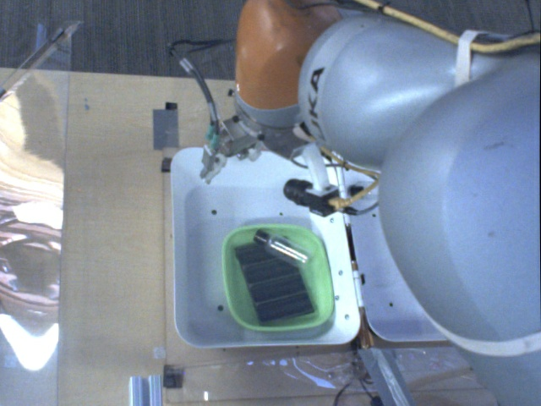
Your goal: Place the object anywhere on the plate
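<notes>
Green plate (241,307) in left bin (190,311) holds dark object (272,282); pincer (210,166) state unclear.

- The green plate (275,278) sits in the left bin (188,252)
- A dark ridged object (272,284) and a small cylinder (281,246) lie on the plate
- The gripper (213,161) hangs above the bin's far edge

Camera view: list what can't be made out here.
- Pincer: small and blurred, finger gap unreadable.
- Right bin: mostly covered by the grey arm.
- Dark ridged object on the green plate: its make unclear.
- Small cylinder lying on it: too small to identify.
</notes>
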You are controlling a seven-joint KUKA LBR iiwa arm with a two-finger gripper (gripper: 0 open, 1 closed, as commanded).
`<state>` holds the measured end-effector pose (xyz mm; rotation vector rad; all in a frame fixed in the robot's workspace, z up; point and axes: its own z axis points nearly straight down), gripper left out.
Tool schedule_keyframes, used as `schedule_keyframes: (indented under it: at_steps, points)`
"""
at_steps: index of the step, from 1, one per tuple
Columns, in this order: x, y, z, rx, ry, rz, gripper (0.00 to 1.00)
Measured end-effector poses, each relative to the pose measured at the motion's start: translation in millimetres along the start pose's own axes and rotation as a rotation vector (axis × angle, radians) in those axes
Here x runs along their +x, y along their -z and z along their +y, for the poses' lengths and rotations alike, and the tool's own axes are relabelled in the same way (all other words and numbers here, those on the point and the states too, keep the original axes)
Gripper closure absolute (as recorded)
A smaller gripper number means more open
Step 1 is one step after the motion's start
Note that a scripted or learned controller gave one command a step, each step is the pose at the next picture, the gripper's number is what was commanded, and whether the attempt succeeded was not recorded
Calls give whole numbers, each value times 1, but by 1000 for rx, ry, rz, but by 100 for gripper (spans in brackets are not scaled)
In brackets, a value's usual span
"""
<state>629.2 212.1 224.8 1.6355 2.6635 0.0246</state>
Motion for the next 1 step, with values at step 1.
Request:
schedule_keyframes:
  at_steps: [1]
  points:
    - [0,12,2,-9,6,-2,100]
